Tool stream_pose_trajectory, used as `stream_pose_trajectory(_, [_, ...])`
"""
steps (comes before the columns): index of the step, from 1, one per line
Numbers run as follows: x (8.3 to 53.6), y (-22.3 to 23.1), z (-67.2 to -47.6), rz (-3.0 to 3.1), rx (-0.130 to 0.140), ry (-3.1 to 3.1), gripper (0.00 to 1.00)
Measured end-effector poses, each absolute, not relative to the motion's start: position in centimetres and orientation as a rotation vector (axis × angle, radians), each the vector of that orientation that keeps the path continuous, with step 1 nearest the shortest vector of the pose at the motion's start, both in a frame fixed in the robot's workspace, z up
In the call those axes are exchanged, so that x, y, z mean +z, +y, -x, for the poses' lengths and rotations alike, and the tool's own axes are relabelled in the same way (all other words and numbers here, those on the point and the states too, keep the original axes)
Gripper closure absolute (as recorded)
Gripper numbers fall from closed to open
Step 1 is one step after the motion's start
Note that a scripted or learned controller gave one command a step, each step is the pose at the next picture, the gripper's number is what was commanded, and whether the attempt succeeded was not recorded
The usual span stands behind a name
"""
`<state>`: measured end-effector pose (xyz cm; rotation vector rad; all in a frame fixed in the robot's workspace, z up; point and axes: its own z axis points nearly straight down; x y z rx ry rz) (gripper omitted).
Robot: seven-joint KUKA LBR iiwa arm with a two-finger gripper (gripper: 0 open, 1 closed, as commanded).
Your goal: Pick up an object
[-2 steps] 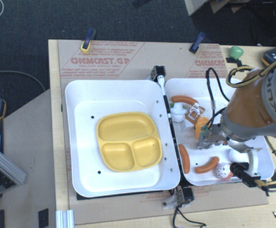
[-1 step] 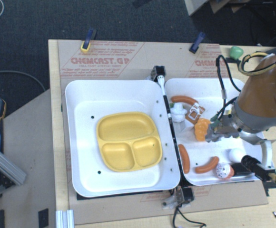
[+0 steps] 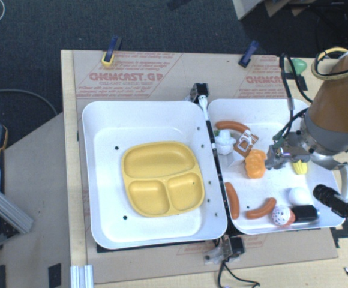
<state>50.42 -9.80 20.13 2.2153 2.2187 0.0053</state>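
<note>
My gripper [image 3: 276, 158] hangs low over the right bin [image 3: 264, 111], just right of an orange toy [image 3: 255, 164]. The view does not show how its fingers stand. Around it lie a sausage [image 3: 231, 126] at the back, a white piece [image 3: 224, 141], a brown and white piece [image 3: 245, 143], a yellow piece [image 3: 299, 168] and a white egg-like piece [image 3: 296, 194]. Two more sausages [image 3: 232, 200] [image 3: 260, 209] lie toward the front, next to a speckled ball [image 3: 281, 216] and a black block [image 3: 304, 213].
The left bin [image 3: 102, 161] holds a yellow divided plate [image 3: 161, 177]. The arm's grey and orange body [image 3: 337, 113] covers the right bin's far right side. Clamps [image 3: 110, 51] [image 3: 248, 54] hold the cardboard at the back. Cables run along the right.
</note>
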Motion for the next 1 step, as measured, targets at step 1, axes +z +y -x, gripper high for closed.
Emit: stream_pose_trajectory(1, [22.65,-9.81,-50.56,-2.216,0.004,2.219,1.00])
